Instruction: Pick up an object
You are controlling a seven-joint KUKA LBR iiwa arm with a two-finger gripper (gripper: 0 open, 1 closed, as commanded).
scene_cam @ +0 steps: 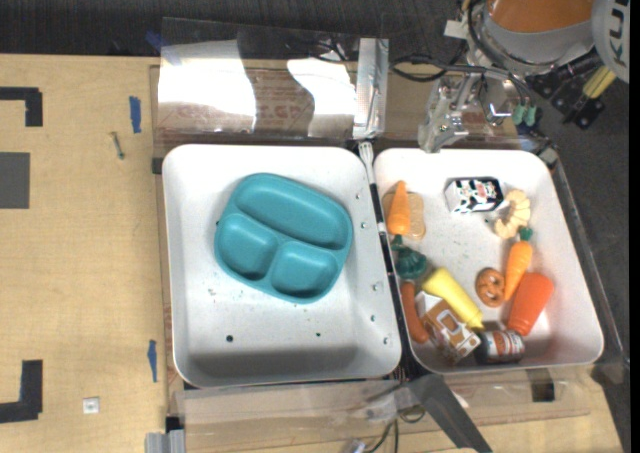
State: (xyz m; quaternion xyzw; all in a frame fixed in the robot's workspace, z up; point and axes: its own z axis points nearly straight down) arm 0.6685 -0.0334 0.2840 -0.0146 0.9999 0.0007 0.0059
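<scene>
Hovering above the far rim of the right bin, gripper carries nothing; how wide it stands, cannot tell. Toy carrot lies among clutter in that bin: light, stiff, slick plastic; best pinched across its thicker middle.

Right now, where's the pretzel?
The pretzel lies in the right bin, toward its near right part, just left of the carrot and right of the yellow banana.
</scene>
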